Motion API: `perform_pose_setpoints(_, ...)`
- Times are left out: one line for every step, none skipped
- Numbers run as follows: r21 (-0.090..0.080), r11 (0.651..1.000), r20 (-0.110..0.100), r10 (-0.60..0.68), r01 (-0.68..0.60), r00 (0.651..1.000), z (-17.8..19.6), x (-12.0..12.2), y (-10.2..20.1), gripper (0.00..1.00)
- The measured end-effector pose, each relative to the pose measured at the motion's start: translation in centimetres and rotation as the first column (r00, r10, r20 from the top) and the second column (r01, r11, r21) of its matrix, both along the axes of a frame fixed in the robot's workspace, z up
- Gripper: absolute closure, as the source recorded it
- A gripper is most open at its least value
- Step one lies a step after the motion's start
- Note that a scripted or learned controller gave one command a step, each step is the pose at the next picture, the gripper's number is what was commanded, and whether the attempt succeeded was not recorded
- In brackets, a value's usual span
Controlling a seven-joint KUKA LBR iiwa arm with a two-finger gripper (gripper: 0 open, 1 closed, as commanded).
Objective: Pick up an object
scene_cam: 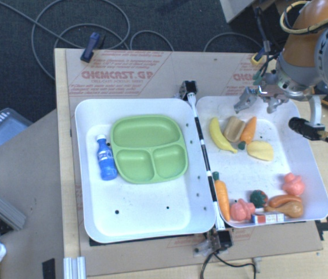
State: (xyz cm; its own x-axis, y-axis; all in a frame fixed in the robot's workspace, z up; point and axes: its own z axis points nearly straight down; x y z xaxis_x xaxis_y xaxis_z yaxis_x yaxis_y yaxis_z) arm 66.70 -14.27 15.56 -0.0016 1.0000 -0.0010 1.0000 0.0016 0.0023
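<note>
The right bin (303, 141) holds toy food. A yellow banana (219, 135), a tan bread piece (233, 128) and an orange carrot (248, 129) lie together near its far left. Just right of them is a pale yellow wedge (260, 151). My gripper (259, 104) hangs over the bin's far edge, just above and behind the carrot. Its fingers (242, 104) are spread open with nothing between them.
Near the front of the right bin lie a second carrot (222, 197), two pink toys (294, 183) (241, 210), a dark green piece (258, 197), a brown sausage (285, 202) and a small box (266, 218). The left bin (88, 190) holds a green divided plate (149, 147) and a blue bottle (105, 157).
</note>
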Motion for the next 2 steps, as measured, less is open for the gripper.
perform_pose_setpoints(0.001, 1.000, -0.004, -0.002, 0.002, 1.000, -4.4, -1.8, -1.4, 0.00)
perform_pose_setpoints(0.000, 1.000, -0.002, 0.001, -0.001, 1.000, -6.8, 0.0, -1.7, 0.00)
